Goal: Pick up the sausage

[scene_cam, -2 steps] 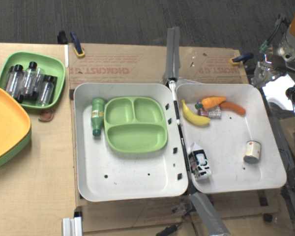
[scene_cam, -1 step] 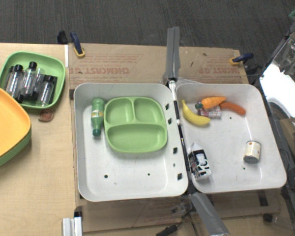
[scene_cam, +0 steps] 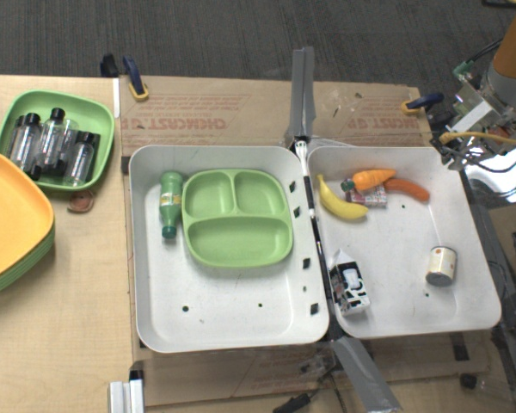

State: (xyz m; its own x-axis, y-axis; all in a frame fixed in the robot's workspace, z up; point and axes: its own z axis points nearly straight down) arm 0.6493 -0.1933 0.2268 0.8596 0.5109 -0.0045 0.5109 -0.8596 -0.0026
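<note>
The sausage is a short orange-red link lying in the right bin, near its back wall. Its left end almost touches a carrot, which rests on a small packet. My gripper hangs at the bin's back right corner, up and to the right of the sausage and apart from it. Cables and brackets clutter the wrist there.
A banana lies left of the packet. A small cylinder sits at the bin's right, and a black-and-white item at its front left. The left bin holds a green divided plate and a green bottle.
</note>
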